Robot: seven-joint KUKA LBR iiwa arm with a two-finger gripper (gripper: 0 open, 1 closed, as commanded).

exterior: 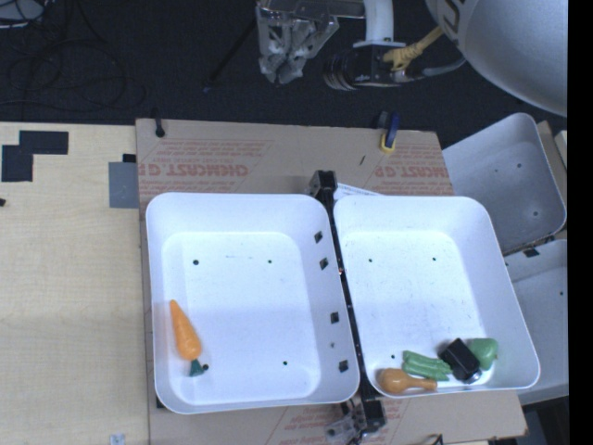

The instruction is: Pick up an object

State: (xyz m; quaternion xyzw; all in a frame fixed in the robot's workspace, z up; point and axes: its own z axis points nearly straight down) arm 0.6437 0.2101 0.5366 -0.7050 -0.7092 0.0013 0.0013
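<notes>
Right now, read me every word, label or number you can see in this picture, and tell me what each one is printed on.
"CHEMCAST G.P", as best it reads: red, upside down, on the cardboard sheet behind the left bin.
The same red print again, behind the right bin.
Red print on the cardboard's near edge: partly hidden and blurred, unreadable.
Dark letters on the arm: cut off, unreadable.

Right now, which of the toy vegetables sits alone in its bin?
The carrot, orange with a green stub, alone in the left bin. The others huddle in the right bin's near corner.
</notes>
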